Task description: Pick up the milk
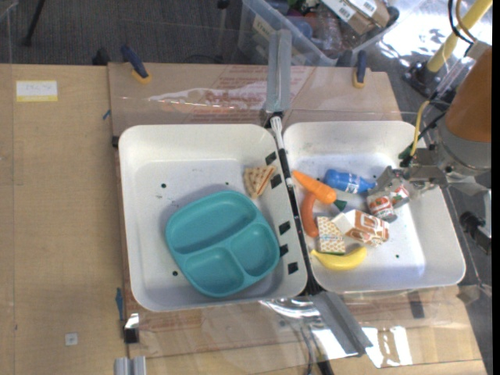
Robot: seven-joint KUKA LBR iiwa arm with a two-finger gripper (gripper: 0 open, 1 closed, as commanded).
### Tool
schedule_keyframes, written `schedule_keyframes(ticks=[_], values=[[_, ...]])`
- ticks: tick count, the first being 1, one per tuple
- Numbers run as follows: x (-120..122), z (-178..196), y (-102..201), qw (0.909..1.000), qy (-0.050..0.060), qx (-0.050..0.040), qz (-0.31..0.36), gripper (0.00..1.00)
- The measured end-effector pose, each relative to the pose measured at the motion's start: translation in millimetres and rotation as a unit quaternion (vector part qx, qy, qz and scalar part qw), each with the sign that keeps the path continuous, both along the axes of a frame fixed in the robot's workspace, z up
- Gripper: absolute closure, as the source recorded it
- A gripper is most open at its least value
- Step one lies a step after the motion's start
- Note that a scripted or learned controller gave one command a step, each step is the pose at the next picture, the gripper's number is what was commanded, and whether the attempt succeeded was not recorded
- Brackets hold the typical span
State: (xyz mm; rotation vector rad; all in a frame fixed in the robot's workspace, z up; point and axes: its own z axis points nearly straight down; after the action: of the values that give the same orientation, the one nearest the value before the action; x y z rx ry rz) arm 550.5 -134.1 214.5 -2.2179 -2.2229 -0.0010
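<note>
The milk [380, 204] is a small red and white carton lying tilted in the right bin [437, 264], towards its right side. My gripper [393, 186] reaches in from the right and sits directly over the carton's upper edge, touching it or very close to it. Whether the carton is gripped cannot be made out. The grey arm with its orange band [473, 108] stands over the bin's right rim.
Left of the milk lie an orange and white box [367, 226], a blue bottle [348, 181], a carrot [312, 186], a waffle piece [330, 237] and a banana [340, 258]. The left bin [141, 209] holds a teal divided plate [223, 243] and a bread slice [258, 180].
</note>
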Motion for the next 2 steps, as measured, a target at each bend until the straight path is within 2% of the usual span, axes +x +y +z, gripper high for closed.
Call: schedule_keyframes(ticks=[1,2], values=[[-52,-124,-12,0.9987,-0.008,-0.0029,0.05,0.0],[-52,-114,-14,0.9987,-0.01,-0.0043,0.049,1.0]])
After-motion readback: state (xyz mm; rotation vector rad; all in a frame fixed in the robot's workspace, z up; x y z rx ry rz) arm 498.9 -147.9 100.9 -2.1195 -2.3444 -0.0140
